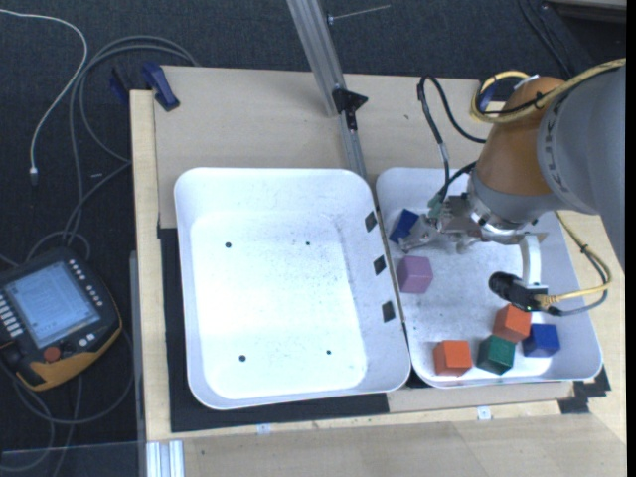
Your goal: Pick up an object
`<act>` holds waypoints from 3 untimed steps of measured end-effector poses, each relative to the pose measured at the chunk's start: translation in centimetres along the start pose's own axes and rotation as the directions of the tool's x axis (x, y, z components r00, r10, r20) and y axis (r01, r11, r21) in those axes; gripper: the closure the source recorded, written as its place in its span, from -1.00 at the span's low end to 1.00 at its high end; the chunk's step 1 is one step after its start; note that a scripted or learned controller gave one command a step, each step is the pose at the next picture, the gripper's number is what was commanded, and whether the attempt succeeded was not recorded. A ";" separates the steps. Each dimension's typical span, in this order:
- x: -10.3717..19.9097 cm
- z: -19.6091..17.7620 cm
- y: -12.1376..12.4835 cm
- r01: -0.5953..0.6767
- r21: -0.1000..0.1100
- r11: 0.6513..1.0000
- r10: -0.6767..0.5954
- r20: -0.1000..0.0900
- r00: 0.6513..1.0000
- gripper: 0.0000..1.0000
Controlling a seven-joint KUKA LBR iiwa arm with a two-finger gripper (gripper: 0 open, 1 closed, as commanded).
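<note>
Here, your gripper [434, 229] sits just above the purple cube [414, 273]. A blue block [403, 226] lies beside it. You cannot tell its fingers' state.

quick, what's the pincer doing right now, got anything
Pincer: over the right bin, beside the blue block; whether it is open or shut, or holding anything, cannot be told.

You see the grey arm [586, 137] entering from three o'clock, its orange band [515, 147] above the wrist, and the gripper [440, 229] reaching down toward nine o'clock, low inside the frame's right half.
</note>
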State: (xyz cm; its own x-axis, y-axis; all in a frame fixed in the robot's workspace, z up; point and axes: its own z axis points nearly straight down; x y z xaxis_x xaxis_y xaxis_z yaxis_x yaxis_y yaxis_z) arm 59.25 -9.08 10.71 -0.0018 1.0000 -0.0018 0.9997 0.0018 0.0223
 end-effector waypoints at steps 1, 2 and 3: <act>0.8 0.7 -4.1 -0.003 0.028 1.000 0.003 -0.005 1.000 -1.00; 0.5 -0.3 -8.9 -0.003 0.029 1.000 0.004 -0.004 1.000 -1.00; 0.2 0.7 -5.8 0.000 0.020 1.000 0.000 -0.001 1.000 -1.00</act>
State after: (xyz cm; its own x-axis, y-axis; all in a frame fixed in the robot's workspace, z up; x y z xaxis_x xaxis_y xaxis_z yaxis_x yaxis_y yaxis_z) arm 53.42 -8.91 9.92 -0.0015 1.0000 -0.0006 1.0000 0.0015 0.0028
